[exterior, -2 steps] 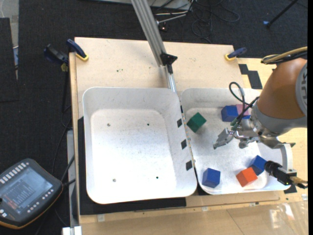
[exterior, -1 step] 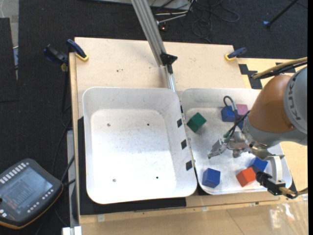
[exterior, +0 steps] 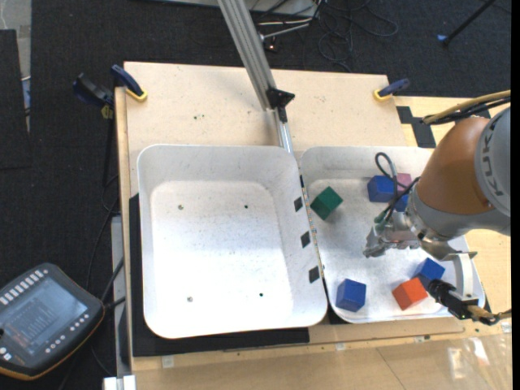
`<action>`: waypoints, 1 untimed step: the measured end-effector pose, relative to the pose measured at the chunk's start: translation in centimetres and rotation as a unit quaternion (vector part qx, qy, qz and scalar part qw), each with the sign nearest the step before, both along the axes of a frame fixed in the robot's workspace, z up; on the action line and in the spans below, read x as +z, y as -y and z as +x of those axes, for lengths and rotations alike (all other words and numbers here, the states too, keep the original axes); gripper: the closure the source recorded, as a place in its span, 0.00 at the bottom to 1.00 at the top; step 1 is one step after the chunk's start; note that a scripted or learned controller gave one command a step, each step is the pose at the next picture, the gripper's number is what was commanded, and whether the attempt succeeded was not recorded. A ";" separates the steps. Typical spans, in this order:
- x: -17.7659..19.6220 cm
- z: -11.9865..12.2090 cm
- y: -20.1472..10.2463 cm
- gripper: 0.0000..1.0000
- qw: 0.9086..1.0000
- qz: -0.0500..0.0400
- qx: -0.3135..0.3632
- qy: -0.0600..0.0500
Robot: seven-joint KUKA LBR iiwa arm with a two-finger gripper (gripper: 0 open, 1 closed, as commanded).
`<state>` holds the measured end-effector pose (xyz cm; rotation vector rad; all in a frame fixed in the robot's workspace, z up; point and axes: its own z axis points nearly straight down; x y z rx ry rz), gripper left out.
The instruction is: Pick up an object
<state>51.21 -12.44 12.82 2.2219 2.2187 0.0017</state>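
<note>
Bright even light from above, white bins [exterior: 219, 242] almost glowing, soft small shadows under the blocks, dark floor [exterior: 57, 55] around, picture a little fuzzy

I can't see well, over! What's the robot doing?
Gripper low in right bin, nothing visibly held. Green block nearest, loose. Blue block and orange block nearby.

The grey arm [exterior: 475, 177] is being extended in from the right edge of the camera view, its orange band sitting above the wrist. The wrist is being angled downward and to the left. The end effector [exterior: 380, 242] is being held low, pointing down, its metal parts partly blurred.
</note>
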 end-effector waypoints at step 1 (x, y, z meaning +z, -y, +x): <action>6.1 0.5 -0.6 1.00 1.000 -0.001 0.002 0.003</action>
